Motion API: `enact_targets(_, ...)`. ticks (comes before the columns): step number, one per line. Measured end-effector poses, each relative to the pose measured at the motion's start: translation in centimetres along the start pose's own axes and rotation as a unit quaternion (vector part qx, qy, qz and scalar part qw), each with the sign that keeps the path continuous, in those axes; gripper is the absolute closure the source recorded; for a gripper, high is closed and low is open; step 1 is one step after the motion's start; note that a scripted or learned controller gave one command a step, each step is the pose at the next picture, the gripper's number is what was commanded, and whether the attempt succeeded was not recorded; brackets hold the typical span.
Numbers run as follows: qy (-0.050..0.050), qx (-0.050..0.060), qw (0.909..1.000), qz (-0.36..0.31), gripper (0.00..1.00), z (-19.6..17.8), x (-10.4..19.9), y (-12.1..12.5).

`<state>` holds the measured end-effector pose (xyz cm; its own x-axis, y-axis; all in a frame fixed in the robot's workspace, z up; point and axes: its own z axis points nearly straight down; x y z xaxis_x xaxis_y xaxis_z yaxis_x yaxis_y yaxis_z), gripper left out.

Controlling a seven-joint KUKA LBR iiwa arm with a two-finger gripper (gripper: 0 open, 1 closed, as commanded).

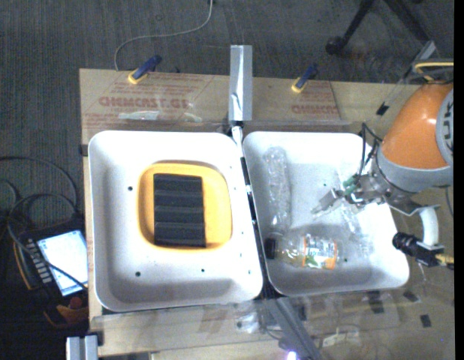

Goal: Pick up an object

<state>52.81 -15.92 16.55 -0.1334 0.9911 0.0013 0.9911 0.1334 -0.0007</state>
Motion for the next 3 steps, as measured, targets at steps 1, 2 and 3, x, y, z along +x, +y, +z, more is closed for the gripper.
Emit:
enact_targets(1,0.002,-0.009,0.9994,-0.034,0.0,7.4,0.2,-3.6)
enact_targets(2,0.009,-0.003,0.9975,0.069,0.0,7.5,-1.8,4.4)
enact_targets(3,-0.002,-0.01,0.9993,-0.036,0.0,7.4,-1.3,-0.3)
